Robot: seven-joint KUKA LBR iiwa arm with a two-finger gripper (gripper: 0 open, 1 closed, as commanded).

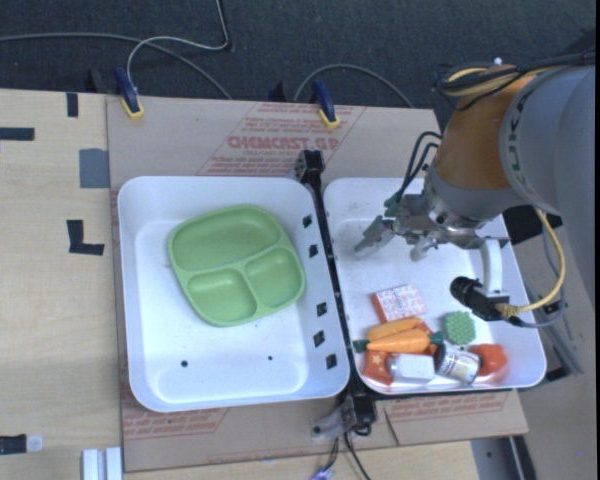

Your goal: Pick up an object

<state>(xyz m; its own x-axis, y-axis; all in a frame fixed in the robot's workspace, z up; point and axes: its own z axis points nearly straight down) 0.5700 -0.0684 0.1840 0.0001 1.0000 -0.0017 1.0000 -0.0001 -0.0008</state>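
My gripper (395, 244) hangs over the upper part of the right bin (352, 200), open, with nothing between its fingers. The objects lie in a pile below it, at the bin's near end: a pink checkered packet (397, 301), an orange carrot (400, 335), a green knobbly ball (458, 326), a silver can (459, 365), a white block (412, 369) and a red item (491, 359) partly hidden under them. The packet is the nearest, a short way below the fingertips.
The left bin (140, 318) holds a green divided plate (238, 263). A black divider with clips (323, 268) runs between the bins. The grey arm with its orange band (480, 138) and a yellow cable (540, 298) cover the right bin's far right side.
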